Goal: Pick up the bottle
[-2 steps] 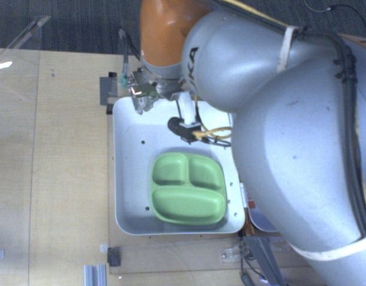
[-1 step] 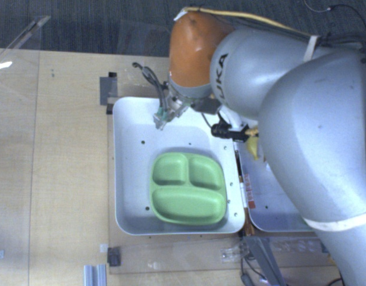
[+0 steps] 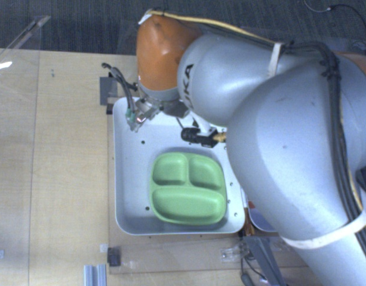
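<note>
Bottle: you cannot tell where it lies, because the arm covers much of the bench on the right of the camera view. Reading from the largest item down, you see the grey arm sweeping in from the right and filling the right half of the view. Its orange band sits near the top centre. Beneath it the pale wooden bench carries a shallow white bin, whose right side the arm overlaps. In the near half of that bin lies a green divided tray with three compartments, flat on the bin floor and close to the near wall. The gripper hangs over the bin's far left corner, well apart from the tray. Whether it is released or clenched you cannot tell.
</note>
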Robot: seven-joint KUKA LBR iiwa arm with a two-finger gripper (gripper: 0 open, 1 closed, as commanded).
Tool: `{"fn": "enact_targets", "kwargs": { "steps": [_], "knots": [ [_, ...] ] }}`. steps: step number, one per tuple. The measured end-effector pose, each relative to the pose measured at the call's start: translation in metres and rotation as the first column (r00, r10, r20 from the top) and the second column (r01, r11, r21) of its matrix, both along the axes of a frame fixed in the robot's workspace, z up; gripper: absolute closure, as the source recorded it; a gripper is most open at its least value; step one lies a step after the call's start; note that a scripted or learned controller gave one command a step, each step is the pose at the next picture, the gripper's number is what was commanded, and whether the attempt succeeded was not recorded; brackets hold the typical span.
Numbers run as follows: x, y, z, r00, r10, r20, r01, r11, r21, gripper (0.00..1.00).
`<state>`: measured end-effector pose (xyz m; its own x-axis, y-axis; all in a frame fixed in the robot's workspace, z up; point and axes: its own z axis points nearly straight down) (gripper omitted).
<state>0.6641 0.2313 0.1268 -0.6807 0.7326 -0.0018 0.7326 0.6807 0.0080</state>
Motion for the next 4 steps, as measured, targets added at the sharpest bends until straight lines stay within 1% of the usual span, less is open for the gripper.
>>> {"fn": "enact_targets", "kwargs": {
  "steps": [1, 2, 3, 4],
  "knots": [
    [-0.011, -0.002, 0.092, 0.998, 0.061, 0.002, -0.061, 0.998, 0.0, 1.0],
    [-0.008, -0.008, -0.029, 0.981, -0.193, -0.001, 0.193, 0.981, 0.001, 1.0],
    [0.006, -0.007, 0.086, 1.0, 0.029, 0.003, -0.029, 1.0, -0.001, 1.0],
    [-0.003, -0.007, -0.03, 0.986, -0.168, -0.001, 0.168, 0.986, 0.001, 1.0]
  ]
}}
